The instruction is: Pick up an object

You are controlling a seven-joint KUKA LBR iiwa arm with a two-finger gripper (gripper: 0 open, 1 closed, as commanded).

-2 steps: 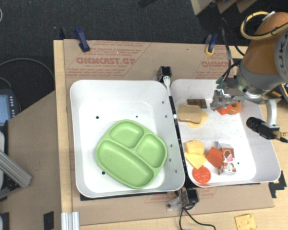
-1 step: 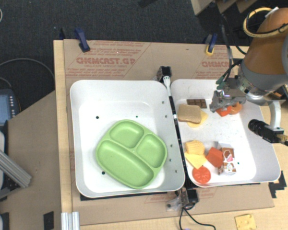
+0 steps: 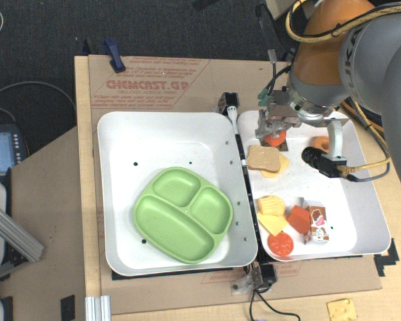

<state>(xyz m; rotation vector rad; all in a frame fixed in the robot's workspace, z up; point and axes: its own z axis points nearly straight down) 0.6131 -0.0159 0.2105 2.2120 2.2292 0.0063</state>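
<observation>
While our pincer (image 3: pixel 275 127) hangs low in the right bin (image 3: pixel 367 209), over a small orange-red piece (image 3: pixel 275 138) just beside the bread slice (image 3: pixel 263 158) — we cannot tell its state — nothing is visibly lifted; the pick remains.

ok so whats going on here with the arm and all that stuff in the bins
A grey arm with an orange band reaches in over the right bin, its pincer low at the far end, right over a small orange-red piece. A bread slice, cheese, a red round and other toy food lie loose in that bin. The left bin holds a green divided plate.
</observation>
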